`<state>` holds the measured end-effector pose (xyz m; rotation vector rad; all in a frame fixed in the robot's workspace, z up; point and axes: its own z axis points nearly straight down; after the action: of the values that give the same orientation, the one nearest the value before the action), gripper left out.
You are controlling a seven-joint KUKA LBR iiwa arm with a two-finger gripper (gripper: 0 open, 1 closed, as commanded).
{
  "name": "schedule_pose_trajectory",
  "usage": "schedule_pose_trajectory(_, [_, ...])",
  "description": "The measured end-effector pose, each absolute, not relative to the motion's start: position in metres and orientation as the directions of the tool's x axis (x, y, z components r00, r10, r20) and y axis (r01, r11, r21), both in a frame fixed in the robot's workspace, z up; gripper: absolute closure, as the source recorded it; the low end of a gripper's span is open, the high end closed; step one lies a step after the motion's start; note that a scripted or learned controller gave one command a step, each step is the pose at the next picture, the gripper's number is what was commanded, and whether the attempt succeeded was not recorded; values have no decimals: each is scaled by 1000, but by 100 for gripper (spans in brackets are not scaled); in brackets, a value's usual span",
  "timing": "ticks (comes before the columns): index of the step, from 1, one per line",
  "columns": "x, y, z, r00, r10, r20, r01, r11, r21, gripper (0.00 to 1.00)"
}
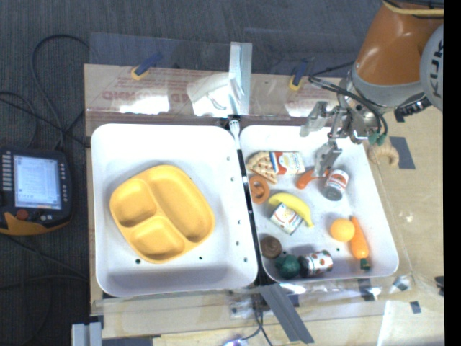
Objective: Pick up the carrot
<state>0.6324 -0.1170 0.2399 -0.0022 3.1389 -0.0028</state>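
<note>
Orange carrot (359, 241) near right bin's edge

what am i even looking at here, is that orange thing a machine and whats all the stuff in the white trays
The big grey and orange shape at the top right is a robot arm, reaching in from the right. At its end is a two-finger gripper, its "hand". The single camera sits above the bench and looks down at a slant.

Two shallow white bins sit side by side. The left bin holds a yellow divided plate. The right bin holds toy food and small tins: a waffle, a banana, an orange, cans, and the carrot it is meant to pick up, lying near the bin's right wall.

The gripper hangs over the upper part of the right bin, beside a small can, away from the carrot. I see nothing held between its fingers.
</note>
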Motion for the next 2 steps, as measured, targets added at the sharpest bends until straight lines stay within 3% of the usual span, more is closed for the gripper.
schedule_pose_trajectory(1, [572,-176,97,-996,-93,-2,-93,996,-1,0])
schedule_pose_trajectory(2, [512,-225,92,-997,-74,-15,-74,997,-7,0])
